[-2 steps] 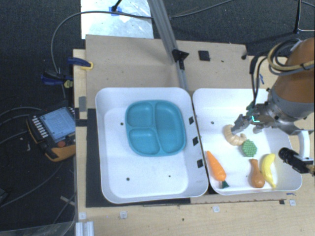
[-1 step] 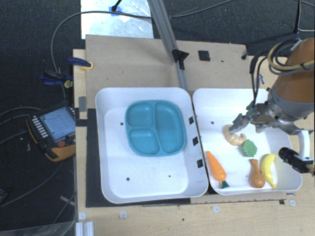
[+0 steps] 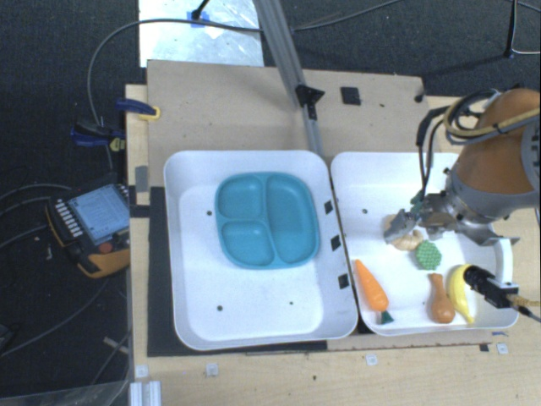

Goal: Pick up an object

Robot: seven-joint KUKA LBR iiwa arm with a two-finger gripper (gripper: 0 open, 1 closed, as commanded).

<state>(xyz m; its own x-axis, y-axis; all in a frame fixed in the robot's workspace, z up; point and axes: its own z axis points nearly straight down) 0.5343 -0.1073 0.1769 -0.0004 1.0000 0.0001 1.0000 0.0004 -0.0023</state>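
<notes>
Gripper low over a pale, lumpy object in the right bin, ready for a pick.

The gripper (image 3: 404, 227) sits directly above and against a beige object (image 3: 409, 241), perhaps a toy food piece; the view is too blurred to say more, and I cannot tell whether the gripper is apart or closed on it. Just beyond the gripper toward the arm's side lies a green ball (image 3: 428, 255); further that way a yellow banana (image 3: 459, 291) and a brown piece (image 3: 439, 299) lie close together, long axes running near to far. An orange carrot (image 3: 370, 288) lies below the gripper, slanted, by the bin wall. The right bin (image 3: 363, 176) floor is flat and white, with open room above the gripper; the left bin holds a blue divided plate (image 3: 268, 219), well apart.
</notes>
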